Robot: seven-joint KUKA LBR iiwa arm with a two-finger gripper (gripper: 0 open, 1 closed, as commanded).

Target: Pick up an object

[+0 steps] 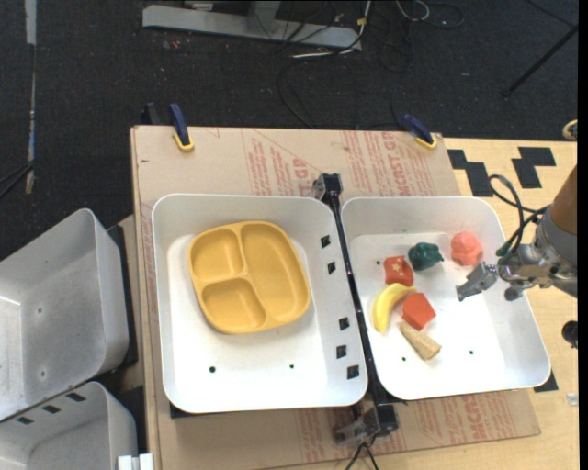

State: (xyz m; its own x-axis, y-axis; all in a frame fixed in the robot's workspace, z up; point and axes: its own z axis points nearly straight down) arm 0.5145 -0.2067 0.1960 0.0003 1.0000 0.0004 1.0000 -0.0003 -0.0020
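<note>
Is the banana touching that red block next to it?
Cannot tell. In the camera view the banana and red block sit edge to edge, with no plain gap or contact visible.

Dark floor (83,83) — black cables (322,83) trailing, grey rail (248,23), perhaps stand base

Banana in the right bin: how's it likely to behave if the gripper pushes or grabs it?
The banana looks like smooth toy plastic, so probably stiff, light and a bit slippery. Its curved shape may let it pivot or spin under a side push rather than slide straight. It lies close beside a red block and a tan wedge, so a push would likely nudge those too.
</note>
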